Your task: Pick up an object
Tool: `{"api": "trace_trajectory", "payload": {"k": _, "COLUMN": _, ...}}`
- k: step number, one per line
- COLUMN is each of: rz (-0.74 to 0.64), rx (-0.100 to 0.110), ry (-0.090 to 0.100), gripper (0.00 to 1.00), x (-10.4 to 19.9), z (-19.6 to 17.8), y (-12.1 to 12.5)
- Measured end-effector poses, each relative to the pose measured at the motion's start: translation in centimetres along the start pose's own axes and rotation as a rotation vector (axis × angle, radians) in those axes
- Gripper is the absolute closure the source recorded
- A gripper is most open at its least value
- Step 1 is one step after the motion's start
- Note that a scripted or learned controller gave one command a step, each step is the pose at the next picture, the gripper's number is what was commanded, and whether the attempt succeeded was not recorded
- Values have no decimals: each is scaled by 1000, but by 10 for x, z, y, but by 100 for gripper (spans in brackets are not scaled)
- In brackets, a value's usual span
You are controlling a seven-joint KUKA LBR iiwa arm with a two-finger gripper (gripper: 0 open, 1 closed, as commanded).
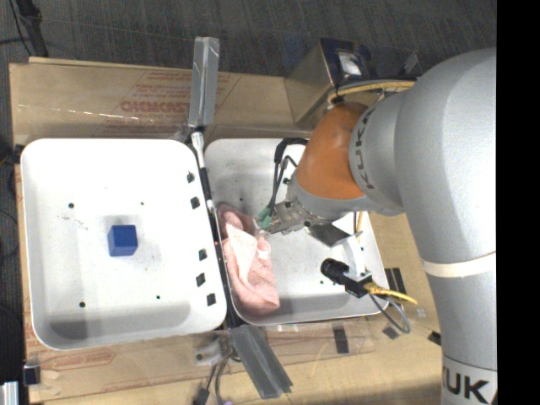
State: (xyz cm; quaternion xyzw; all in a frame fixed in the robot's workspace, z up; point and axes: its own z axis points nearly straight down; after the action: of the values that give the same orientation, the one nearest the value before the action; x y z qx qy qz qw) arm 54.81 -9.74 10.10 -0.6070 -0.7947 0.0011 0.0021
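Gripper (272, 220) over pink cloth (250, 264); blue cube (123, 240) in left bin (51, 310)

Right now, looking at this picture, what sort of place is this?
Probably a robotics lab test bench for grasping trials. A grey KUKA arm reaches over two shallow white bins taped onto cardboard, with only test props inside: a blue cube and a pink cloth.
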Motion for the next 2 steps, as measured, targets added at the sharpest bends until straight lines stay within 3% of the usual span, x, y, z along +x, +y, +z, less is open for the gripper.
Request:
{"api": "trace_trajectory", "payload": {"k": 1, "rz": 0, "rx": 0, "ry": -1, "gripper": 0, "x": 0, "z": 0, "y": 0}}
{"api": "trace_trajectory", "payload": {"k": 2, "rz": -83, "rx": -5, "ry": -2, "gripper": 0, "x": 4, "z": 9, "y": -26}}
